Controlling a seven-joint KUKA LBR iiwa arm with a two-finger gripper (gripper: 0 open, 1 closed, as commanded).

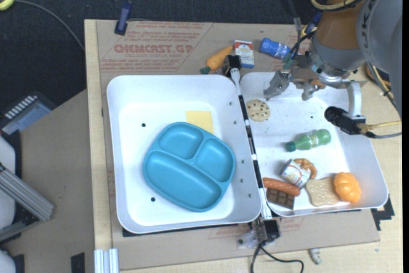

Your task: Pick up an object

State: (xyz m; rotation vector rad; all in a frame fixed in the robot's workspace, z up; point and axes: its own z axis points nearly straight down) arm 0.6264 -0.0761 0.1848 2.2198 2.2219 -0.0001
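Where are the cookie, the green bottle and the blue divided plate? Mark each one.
cookie (258,110): camera view, centre of its round top face.
green bottle (310,139): camera view, middle of its body.
blue divided plate (188,165): camera view, ridge where its compartments meet.

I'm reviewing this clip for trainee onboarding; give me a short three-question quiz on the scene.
1. True or false: the blue divided plate lies in the left bin.
2. Which lies nearest the claw? A) cookie B) orange fruit C) green bottle
3. Fill in: the yellow square lies in the ____ bin.

Key: 1 true; 2 A; 3 left.
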